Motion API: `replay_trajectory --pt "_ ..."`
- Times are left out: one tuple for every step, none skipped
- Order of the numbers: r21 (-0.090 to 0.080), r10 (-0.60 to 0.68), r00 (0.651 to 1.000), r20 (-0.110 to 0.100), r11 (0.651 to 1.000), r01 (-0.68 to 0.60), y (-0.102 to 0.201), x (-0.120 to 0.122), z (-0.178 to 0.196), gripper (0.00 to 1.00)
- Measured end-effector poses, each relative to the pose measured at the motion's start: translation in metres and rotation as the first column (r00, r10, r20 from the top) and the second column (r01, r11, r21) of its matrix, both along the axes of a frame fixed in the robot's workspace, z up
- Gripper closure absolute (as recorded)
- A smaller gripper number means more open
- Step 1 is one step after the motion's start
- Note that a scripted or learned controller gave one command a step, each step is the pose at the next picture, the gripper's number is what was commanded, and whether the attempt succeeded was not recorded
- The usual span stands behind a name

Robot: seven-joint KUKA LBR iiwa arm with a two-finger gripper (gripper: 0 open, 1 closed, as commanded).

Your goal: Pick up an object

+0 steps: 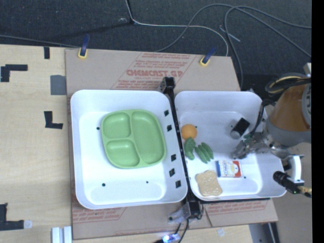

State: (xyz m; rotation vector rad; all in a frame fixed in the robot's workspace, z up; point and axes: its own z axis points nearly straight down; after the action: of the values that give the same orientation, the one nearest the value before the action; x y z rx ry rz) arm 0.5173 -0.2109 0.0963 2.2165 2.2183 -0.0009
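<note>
The right bin (217,101) holds an orange (189,131), two green pods (198,151), a small white carton with blue and red print (228,169) and a slice of bread (208,183). My gripper (240,142) hangs over the right part of this bin, just above and right of the carton, with one dark finger (240,127) toward the bin's middle. Nothing shows between the fingers. The arm's orange band (289,110) sits at the right edge.
The left bin (83,135) carries a green three-compartment plate (133,138). A black divider with clips (174,151) runs between the bins. Cables (212,19) cross the dark floor behind the cardboard base (152,70).
</note>
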Motion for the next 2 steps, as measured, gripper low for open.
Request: replay_trajectory --pt "0.003 0.000 1.000 0.000 1.000 0.000 -0.003 0.002 0.063 1.00" --pt "0.003 0.001 1.000 -0.001 1.000 -0.001 -0.002 0.004 0.105 1.00"
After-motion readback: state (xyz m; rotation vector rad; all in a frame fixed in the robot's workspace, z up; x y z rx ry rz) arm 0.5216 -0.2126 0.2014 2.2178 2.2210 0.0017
